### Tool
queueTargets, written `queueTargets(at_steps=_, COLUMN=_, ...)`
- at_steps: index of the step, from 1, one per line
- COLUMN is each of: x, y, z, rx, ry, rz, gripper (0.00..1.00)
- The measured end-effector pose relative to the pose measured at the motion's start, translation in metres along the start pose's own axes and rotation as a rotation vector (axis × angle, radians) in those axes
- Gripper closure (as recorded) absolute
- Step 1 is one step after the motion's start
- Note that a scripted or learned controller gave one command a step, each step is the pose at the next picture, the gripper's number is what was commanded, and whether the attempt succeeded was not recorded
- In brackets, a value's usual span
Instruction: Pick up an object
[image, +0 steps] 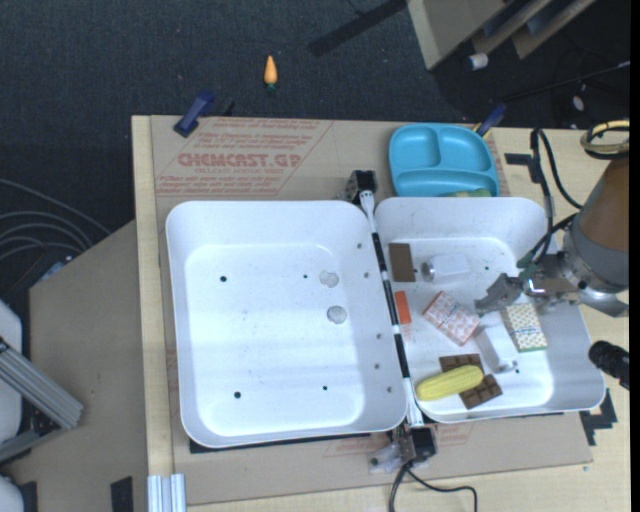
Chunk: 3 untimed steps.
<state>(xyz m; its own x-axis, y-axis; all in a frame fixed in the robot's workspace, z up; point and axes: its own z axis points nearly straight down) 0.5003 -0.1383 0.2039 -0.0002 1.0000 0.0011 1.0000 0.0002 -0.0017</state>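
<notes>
Nearest me, the yellow corn cob lies in the right bin, light and smooth; I would grasp across its middle. For the gripper, I cannot tell its state.

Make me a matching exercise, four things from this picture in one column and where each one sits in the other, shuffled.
Things:
1. yellow corn cob
2. blue divided plate
3. orange carrot
4. checkered packet

Places:
A. on the dark floor beyond the bench
B. middle of the right bin
C. near front edge of the right bin
D. on the bench behind the right bin

Pairs: 1-C, 2-D, 3-A, 4-B
</notes>
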Motion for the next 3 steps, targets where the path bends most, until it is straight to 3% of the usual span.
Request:
queueTargets(at_steps=1, x=0.018, y=0.040, z=0.080, rx=0.001, ry=0.001, rz=0.000, gripper=0.00)
queueTargets(at_steps=2, x=0.039, y=0.031, z=0.120, rx=0.002, ry=0.001, rz=0.000, gripper=0.00)
queueTargets(at_steps=3, x=0.038, y=0.031, z=0.110, rx=-0.001, ry=0.000, rz=0.001, gripper=1.00)
